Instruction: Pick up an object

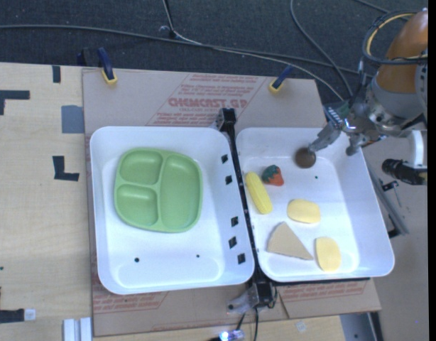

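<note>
the arm [399,62], grey with an orange band, comes in at about two o'clock of the view and hangs over the upper right corner of the right bin [360,212]. the gripper [340,132] is spread wide, one finger [322,142] slanting down toward eight o'clock and the other [354,145] at its four o'clock, with nothing between them. just off the tip of the lower finger sits a small brown ball [305,158], on the bin floor near twelve o'clock of that bin; whether the finger touches it cannot be told. at the ball's eight o'clock lies a little orange and green toy [273,175], and just beside that, toward eight o'clock again, a yellow corn cob [258,192] close to the divider wall. a pale yellow oval piece [303,211] rests near the bin's centre, a tan wedge [287,242] at six o'clock of the bin, and another yellow piece [328,253] at five o'clock, near the wedge. the left bin [104,212] carries a green divided plate [159,190], lying flat toward its ten o'clock side. both bins sit on a cardboard sheet [204,98] held by two clamps [106,69] at its far edge.
</note>
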